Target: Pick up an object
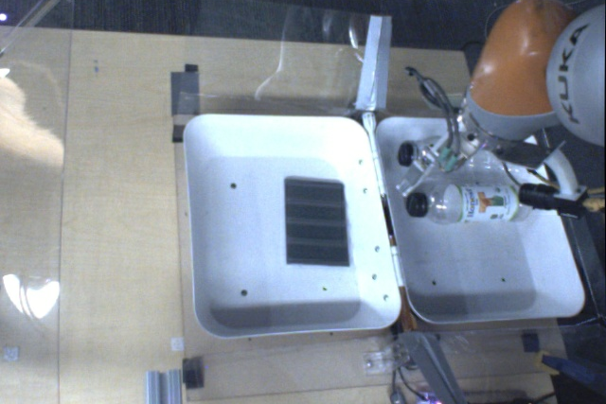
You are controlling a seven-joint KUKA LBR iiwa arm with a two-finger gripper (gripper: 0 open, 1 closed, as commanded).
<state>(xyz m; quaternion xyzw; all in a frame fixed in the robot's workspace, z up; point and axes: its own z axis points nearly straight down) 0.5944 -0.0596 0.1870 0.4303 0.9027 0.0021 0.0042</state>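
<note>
Claw [443, 154] of mine hangs low over the shallow white bin at the 3 o'clock side [492, 303] of the pale wooden tabletop [104, 232], near that bin's 11 o'clock corner. Wires and glare crowd it, so I cannot tell whether it is released or clenched, and I see nothing that I could call grasped. My one grey arm [578, 80] comes in from 2 o'clock, its orange band [516, 47] bulging just above the wrist.

I count two bins, side by side and touching along their inner rims. The shallow white bin at the 9 o'clock side [227, 232] carries one thing: a dark ribbed rectangular pad [316, 220], lying flat at its centre with three ridges across it.

In the bin under me I count two bottles. The clear plastic bottle with a white and orange label [469, 203] lies on its side at about the bin's centre, its black cap [416, 203] pointing to 9 o'clock. It sits just at 5 o'clock of my claw, close by; whether they touch I cannot tell. The second clear plastic bottle [473, 167] lies at 12 o'clock of the first, just beside it, and my claw covers much of it. Its own black cap [407, 151] also points to 9 o'clock, near the bin's wall. That makes two black caps, one per bottle.

One grey metal strip [372, 61] stands on the tabletop at 12 o'clock of the seam between the bins.
</note>
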